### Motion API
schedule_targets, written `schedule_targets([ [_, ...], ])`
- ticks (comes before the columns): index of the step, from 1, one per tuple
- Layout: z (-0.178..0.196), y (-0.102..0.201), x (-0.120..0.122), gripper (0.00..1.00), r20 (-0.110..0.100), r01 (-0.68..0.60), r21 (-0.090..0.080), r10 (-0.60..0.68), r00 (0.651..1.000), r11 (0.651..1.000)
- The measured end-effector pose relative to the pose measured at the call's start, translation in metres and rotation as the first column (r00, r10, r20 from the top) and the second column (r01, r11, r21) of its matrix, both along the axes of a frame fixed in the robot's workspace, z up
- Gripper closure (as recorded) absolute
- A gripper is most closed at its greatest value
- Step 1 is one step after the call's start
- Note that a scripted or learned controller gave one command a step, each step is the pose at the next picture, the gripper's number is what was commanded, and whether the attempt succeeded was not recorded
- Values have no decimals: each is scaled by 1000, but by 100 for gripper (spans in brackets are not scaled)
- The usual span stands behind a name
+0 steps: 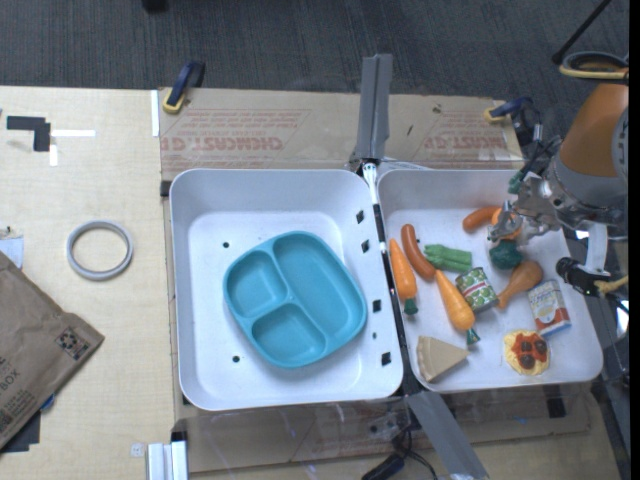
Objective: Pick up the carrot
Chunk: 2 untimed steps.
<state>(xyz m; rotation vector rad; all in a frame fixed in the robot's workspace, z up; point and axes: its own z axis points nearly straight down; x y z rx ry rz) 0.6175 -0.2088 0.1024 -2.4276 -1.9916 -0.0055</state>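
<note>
Gripper [516, 220] sits low over the far-right part of the right bin [575, 373], beside a small orange piece [481, 218] and above a green item [505, 255]. Open or shut: cannot tell, the wrist hides it. You should log nothing as held.

Progress: pick not done, in my judgement. Carrot [455, 303] lies flat mid-bin, green top toward the near wall, apart from the gripper. 2nd carrot [402, 273] lies along the divider, just beside a hot dog [418, 251]. Both are on the bin floor. Left to do: approach, close, lift. Whether the orange piece is also a carrot, too small to tell; check it before you score.

Clutter near the carrot: packet [477, 290] touching or nearly so, drumstick [520, 281] to its right, pizza slice [439, 357] nearer the front wall. Expect a tight close on that side.

Surface: pale wood bench [90, 168], cardboard [270, 128] under the bins, held w/ blue clamps [184, 84]. Left bin [200, 208] holds a blue tray [293, 299]. Tape ring [100, 249] and brown box [35, 353] lie at the bench's left. Room: dark carpet [300, 18] beyond the bench.
</note>
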Motion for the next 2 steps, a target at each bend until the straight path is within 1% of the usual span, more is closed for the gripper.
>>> schedule_targets([
  [1, 76, 57, 42, 100, -2, 131, -5, -131, 991, 991],
  [2, 139, 144, 32, 100, -2, -12, -5, 12, 1000, 1000],
])
